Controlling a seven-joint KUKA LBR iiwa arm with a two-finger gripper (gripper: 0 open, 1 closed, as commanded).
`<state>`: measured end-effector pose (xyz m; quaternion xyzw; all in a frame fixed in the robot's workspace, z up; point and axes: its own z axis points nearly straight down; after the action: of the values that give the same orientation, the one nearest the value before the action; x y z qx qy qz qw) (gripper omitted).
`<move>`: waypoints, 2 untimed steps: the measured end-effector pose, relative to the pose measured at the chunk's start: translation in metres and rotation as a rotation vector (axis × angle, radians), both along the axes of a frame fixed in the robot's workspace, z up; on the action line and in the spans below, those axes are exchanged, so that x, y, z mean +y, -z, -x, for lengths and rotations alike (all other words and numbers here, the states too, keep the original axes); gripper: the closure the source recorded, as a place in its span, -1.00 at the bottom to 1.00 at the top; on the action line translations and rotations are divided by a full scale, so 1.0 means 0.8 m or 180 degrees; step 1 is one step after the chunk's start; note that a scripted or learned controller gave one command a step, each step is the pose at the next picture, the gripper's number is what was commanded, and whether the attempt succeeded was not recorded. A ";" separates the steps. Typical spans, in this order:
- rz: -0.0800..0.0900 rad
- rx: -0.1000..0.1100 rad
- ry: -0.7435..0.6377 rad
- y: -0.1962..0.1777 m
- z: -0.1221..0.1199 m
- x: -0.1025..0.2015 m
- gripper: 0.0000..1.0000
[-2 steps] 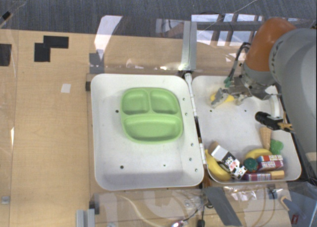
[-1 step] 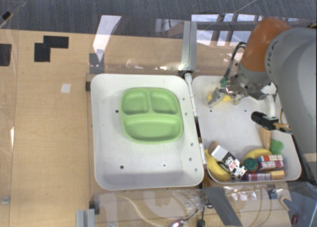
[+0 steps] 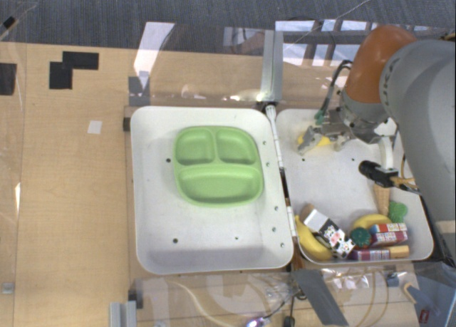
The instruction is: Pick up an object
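At the upper right of the frame the gripper [image 3: 322, 135] hangs low over the right shallow white bin [image 3: 335, 183], close to something small and yellow [image 3: 320, 141]; whether it is spread or pinching I cannot tell. Most objects, including a yellow banana [image 3: 312, 240], crowd that bin's lower edge. A clean grasp probably needs a straight descent on one isolated item. The green divided plastic plate [image 3: 216, 164] sits in the left white bin [image 3: 153, 197].
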<state>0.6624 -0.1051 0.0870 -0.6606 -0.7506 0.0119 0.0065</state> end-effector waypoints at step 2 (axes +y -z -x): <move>-0.0005 0.0005 -0.0069 0.000 0.000 0.004 -1.00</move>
<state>0.6624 -0.1019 0.0868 -0.6524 -0.7577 0.0120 0.0075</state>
